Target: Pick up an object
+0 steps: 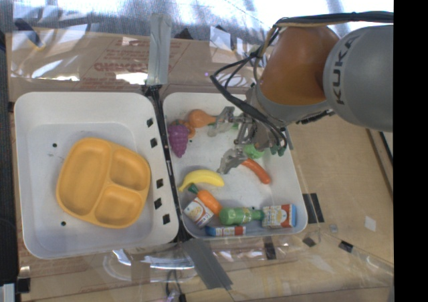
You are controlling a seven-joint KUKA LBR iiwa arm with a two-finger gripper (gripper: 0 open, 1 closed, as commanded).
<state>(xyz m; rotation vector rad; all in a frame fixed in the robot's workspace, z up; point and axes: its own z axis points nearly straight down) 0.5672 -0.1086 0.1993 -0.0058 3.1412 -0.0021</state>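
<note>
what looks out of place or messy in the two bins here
Nothing looks spilled or broken. The yellow tray sits askew in the left bin, and the green bottle lies on its side in the right bin.

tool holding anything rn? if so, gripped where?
Nothing held. The tool hangs open over the right bin, with bare bin floor between its fingers, near the carrot.
</note>
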